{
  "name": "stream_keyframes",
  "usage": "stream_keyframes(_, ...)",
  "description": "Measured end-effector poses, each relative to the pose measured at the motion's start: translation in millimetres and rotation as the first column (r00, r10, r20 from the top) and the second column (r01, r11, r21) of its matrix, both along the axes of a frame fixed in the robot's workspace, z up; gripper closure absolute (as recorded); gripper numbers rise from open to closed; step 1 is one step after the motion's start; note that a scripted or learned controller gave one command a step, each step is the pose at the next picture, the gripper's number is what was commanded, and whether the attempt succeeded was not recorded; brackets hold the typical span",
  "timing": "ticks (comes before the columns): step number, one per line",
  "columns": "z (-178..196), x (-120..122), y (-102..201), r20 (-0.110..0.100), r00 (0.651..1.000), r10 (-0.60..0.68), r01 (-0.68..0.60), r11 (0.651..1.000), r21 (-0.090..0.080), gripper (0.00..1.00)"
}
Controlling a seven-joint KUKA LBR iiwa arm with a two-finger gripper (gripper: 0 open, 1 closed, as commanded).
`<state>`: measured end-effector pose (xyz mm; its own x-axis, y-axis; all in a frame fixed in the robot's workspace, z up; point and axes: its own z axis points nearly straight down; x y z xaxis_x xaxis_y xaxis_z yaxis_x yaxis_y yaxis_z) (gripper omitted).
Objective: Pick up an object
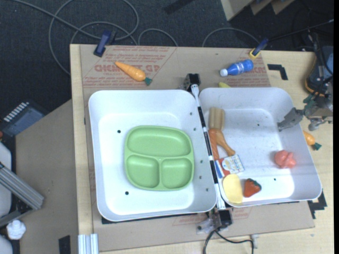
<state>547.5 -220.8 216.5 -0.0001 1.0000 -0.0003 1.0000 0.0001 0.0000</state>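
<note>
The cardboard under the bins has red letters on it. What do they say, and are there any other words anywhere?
"CHO...": cardboard sheet behind the left bin, big red print, rest too blurred to read.
Red print on the cardboard near the blue bottle: too blurred.
Small packet in the right bin: printing too small to read.

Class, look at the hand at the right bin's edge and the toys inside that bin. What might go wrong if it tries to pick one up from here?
1. The hand sits over the right bin's rim; coming straight down, it may strike the rim.
2. The pink toy, the nearest, looks rounded and might slip free.
3. The yellow piece and red toy touch near the bin wall, so one grab may catch both or neither.
</note>
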Motion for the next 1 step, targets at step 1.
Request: stream_keyframes(1, -49.2, -2.5, -2.8, -0.002, 1.0, -0.001, 0.001, 1.0, 0.001, 0.0)
